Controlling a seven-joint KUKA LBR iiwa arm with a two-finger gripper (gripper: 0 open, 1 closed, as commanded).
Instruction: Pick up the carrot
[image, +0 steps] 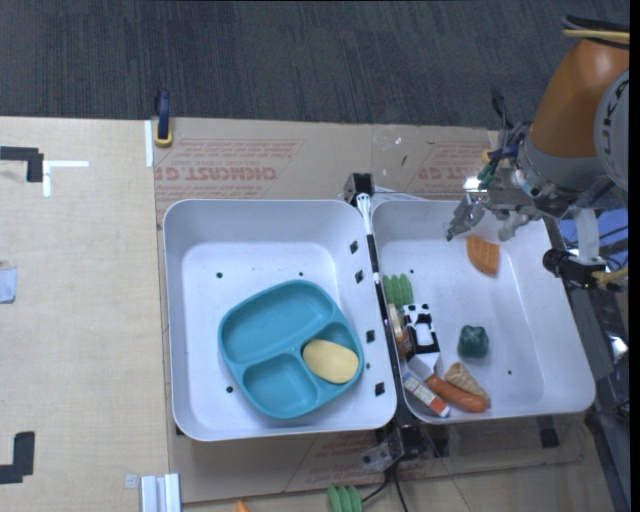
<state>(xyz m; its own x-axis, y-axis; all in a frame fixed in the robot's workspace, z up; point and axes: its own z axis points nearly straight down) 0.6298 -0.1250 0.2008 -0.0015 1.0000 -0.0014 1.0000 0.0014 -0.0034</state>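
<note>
I've got the arm (585, 95) coming in from the right, its gripper (487, 222) hanging over the far end of the right bin (545, 385). The fingers are spread apart, one on either side, with nothing clamped between them. Just below the gripper, an orange wedge-shaped piece (484, 255) lies on the bin floor, close under the fingertips but not pinched.

The carrot (458, 394) is at the near end of that same bin, well apart from the gripper. It's lying slantwise, touching a tan cone-shaped item (466, 378) and beside a small red-and-white piece (424, 392). A dark green lump (473, 342) sits a little further in, and along the bin's left wall I see a green ridged item (398, 290) and a black-and-white thing (421, 328).

In the left bin (190, 300) there's a blue divided tray (265, 330), with a yellow oval (330, 361) resting in its near-right compartment. Both bins sit on the counter (80, 300).
</note>
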